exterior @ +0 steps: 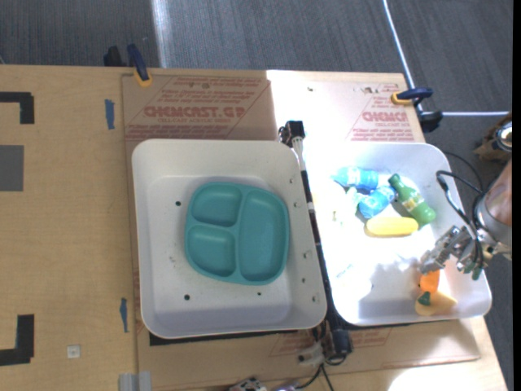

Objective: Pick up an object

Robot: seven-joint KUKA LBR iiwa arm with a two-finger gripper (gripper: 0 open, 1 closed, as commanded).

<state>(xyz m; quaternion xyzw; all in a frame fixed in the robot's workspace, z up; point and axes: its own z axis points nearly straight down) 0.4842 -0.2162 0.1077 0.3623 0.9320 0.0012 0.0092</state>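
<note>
Gripper (453, 255) down low in the shallow white right-hand bin (358, 300), close to its far right corner. Cannot tell if open or shut: too small and blurry. Nothing seen held in it.

Closest thing to grab: small orange plastic toy (429, 282), just beside the hand, on the side toward the bottom of the view. Right under that toy, a little yellow lump (437, 303), touching it or nearly so. Farther off to the hand's upper left, a soft yellow oval toy (392, 226), then a green plastic bottle toy (411, 199) and some blue and white toy pieces (366, 192), all bunched up. Well away to the left, a teal plate with three sections (238, 230) in the other white bin (155, 218).

Probably the reaching step, with the pick not yet done. To do it well:
- Go for the orange toy, since so near.
- Slide over until right above its middle.
- Open wide before going down.
- Come straight down, slowly.
- Stay off the bin wall close by.
- Squeeze across the thin side, not the long side.
- Take care not to pinch the yellow lump too.
- Lift slowly and check for a good hold.
</note>
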